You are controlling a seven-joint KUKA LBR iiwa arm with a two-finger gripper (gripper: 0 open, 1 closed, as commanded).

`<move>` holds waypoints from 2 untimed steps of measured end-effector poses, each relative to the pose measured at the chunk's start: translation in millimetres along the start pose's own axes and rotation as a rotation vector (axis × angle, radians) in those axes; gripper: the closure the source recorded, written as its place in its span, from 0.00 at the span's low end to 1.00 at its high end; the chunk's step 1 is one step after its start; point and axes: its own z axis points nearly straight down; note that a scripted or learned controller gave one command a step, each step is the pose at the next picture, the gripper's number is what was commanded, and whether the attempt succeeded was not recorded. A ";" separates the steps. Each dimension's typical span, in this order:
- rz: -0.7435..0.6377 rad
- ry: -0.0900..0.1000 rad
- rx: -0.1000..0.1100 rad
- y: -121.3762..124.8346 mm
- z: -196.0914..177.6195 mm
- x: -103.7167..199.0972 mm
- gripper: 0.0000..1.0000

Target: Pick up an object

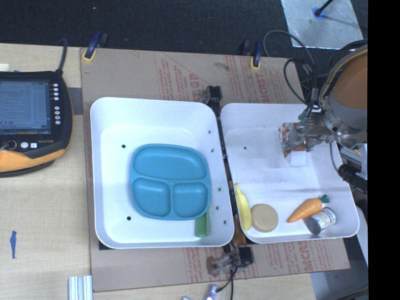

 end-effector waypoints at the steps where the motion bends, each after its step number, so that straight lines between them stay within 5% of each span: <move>1: 0.001 0.001 0.000 21.8 -61.8 60.5 1.00; 2: -0.001 -0.001 0.002 -4.2 -53.3 105.4 1.00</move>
